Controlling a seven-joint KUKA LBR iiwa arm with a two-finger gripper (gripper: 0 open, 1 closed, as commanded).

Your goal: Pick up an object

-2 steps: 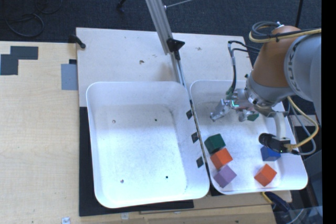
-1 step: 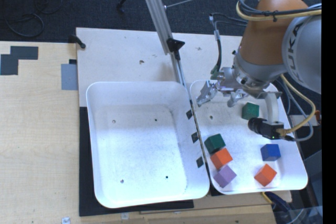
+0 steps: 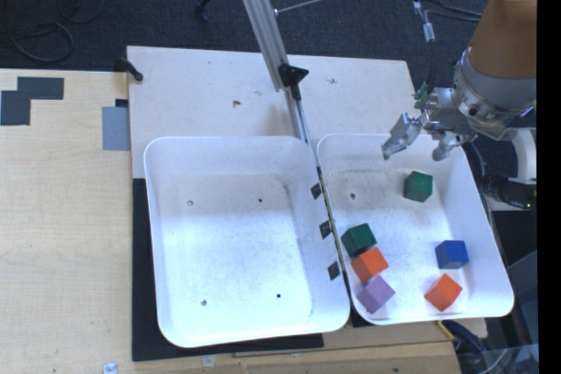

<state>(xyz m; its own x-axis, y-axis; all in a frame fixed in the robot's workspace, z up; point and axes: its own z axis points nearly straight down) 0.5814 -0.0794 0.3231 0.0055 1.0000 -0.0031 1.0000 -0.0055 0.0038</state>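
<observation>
Blocks lie in the right bin [image 3: 487,215]: a green cube [image 3: 418,186] just below my pincer [image 3: 422,142], whose fingers stand apart with nothing between them; further down sit dark green [image 3: 358,237], orange [image 3: 370,262], purple [image 3: 376,293], blue [image 3: 451,254] and another orange [image 3: 443,292].

Two white bins [image 3: 158,188], six blocks: two green [image 3: 418,186], two orange [image 3: 371,262], one blue [image 3: 451,254], one purple [image 3: 376,293].
</observation>
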